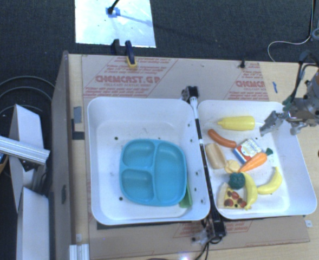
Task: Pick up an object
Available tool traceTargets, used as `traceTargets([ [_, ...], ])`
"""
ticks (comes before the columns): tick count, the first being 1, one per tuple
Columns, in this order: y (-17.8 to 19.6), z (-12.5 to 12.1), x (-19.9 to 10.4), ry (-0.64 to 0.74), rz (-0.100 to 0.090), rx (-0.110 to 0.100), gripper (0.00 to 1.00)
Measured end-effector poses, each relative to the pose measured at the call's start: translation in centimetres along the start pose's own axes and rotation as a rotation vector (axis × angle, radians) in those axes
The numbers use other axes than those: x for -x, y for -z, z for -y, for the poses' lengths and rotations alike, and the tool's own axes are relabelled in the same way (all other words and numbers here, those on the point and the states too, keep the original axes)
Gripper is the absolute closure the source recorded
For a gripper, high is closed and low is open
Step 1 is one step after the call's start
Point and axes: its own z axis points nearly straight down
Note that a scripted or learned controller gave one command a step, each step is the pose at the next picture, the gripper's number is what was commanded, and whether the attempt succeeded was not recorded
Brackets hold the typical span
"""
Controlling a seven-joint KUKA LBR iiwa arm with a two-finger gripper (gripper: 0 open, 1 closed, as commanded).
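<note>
hovering over the upper right part of the right bin [303, 196], the gripper [271, 124] reaches in from the right edge of the view, its grey fingers pointing left toward the toy food; whether they are apart or together cannot be told from this angle, and nothing shows between them. the arm behind it is grey with a patch of orange at the frame's edge. in the right bin, just left of the gripper, lies a yellow corn cob [236, 123], and below it a red hot dog sausage [222, 139] set at a slant. a tan bread roll [215, 156] sits near the divider between the bins. a small white and blue box [248, 148] rests beside an orange carrot [254, 162], whose green top points up and right. lower down are a green broccoli piece [236, 180], two yellow bananas [272, 182] curved near each other, and a pizza slice [233, 198] at the bottom left of that bin. the left bin [108, 123] holds a blue sectioned plate [153, 171], lying flat, with a green piece [186, 198] peeking out at its lower right edge. both bins sit side by side on a cardboard sheet [148, 77] with red lettering.
</note>
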Motion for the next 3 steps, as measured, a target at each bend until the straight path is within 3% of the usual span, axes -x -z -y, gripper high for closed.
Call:
traceTargets([
  [1,-11.1,2.9,-5.6,0.005,-0.005,-0.010,0.00],
  [2,-19.1,6.2,-6.0,-0.003,-0.002,-0.004,0.00],
  [3,-17.7,-2.1,-0.8,0.000,0.004,0.008,0.00],
])
